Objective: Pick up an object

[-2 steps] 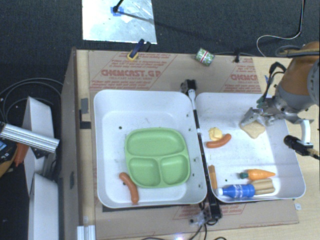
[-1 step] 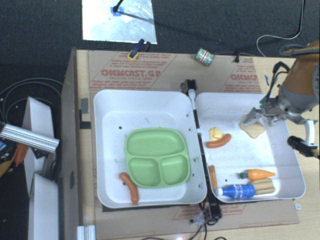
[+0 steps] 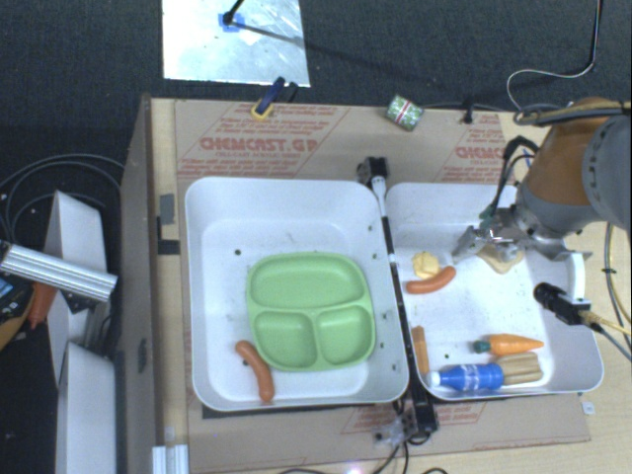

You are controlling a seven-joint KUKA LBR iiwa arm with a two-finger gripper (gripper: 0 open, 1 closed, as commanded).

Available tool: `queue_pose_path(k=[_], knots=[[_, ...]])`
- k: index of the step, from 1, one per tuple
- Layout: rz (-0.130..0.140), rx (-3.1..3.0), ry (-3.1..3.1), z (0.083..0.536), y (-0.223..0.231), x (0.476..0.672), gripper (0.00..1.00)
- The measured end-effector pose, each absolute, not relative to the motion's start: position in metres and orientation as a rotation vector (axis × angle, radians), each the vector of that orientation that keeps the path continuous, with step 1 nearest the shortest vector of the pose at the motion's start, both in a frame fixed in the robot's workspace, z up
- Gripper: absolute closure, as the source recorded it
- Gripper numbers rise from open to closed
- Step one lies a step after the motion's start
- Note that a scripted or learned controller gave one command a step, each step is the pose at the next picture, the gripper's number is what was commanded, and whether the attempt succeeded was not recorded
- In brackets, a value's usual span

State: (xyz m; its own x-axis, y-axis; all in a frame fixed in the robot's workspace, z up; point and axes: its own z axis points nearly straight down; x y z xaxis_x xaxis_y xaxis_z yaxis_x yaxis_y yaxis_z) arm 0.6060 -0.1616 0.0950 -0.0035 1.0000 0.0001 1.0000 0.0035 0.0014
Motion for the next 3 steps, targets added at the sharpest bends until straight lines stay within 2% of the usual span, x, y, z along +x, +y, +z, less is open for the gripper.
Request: queue_pose_path(k=[1, 2, 3], knots=[[0.001, 2.218, 2.220, 0.107, -0.194, 0.604, 0.00], [0.000, 2.219, 2.221, 0.084, -0.207, 0.596, 0.00], [0.003, 2.216, 2.225, 0.085, -0.163, 0.620, 0.00]])
